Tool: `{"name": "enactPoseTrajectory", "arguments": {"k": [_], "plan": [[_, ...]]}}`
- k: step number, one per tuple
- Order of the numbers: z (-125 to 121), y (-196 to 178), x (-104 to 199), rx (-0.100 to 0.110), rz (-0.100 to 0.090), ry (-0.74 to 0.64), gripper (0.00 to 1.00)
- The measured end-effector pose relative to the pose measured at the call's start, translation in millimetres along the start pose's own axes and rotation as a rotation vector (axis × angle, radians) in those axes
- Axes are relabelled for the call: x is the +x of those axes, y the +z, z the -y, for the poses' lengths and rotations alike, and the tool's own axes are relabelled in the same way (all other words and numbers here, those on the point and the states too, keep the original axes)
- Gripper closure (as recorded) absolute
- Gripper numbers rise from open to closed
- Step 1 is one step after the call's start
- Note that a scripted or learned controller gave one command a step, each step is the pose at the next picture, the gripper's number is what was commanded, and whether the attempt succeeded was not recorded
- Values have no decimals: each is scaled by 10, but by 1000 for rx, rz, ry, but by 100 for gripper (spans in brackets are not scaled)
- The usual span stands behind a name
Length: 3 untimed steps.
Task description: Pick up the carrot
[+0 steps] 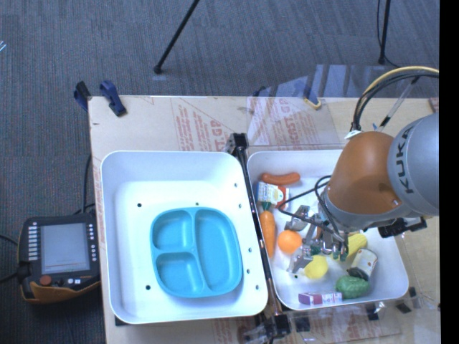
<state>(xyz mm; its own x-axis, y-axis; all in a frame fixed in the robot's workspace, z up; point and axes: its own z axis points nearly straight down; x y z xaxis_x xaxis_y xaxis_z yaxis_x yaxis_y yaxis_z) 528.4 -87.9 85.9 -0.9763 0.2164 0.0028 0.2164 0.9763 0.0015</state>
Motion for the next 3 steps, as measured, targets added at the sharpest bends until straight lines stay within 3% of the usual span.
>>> {"name": "enactPoseTrajectory", "arguments": {"k": [1,2,3], "plan": [[-99,-6,-171,0,2,234,0],[-121,-91,-171,0,0,228,100],[-600,-1019,570,-2,4,325,100]]}}
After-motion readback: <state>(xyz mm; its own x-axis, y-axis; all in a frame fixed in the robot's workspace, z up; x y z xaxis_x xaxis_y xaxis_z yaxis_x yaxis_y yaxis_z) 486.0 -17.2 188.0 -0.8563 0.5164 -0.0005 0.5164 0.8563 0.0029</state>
